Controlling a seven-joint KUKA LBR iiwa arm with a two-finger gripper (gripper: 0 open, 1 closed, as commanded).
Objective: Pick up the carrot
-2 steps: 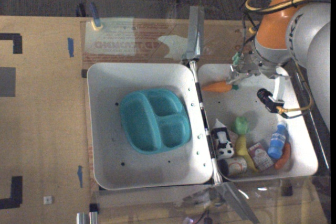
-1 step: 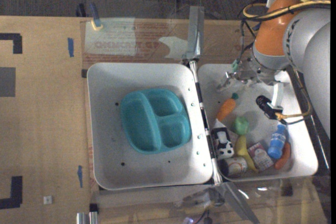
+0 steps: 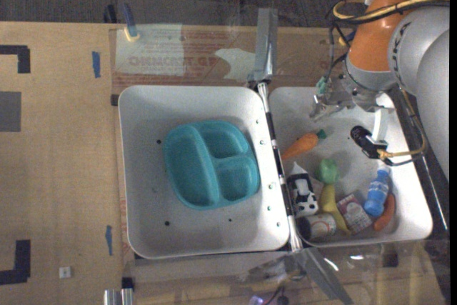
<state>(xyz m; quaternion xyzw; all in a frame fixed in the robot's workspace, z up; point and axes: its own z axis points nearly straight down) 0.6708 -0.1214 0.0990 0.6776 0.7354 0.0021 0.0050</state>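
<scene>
— What is in the right bin (image 3: pixel 418 221)?
— A carrot (image 3: pixel 300 145) lies near its left wall, green tip toward the gripper (image 3: pixel 325 102) poised just above it.

— And the left bin (image 3: pixel 136 153)?
— A teal divided tray (image 3: pixel 212 163) rests at its centre.

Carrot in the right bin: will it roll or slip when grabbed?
The carrot looks tapered and smooth like a plastic toy, so it is probably stiff and light. Its round body, lying flat on the bin floor, may roll if nudged sideways. The taper could let it slide out toward the thin end.
</scene>
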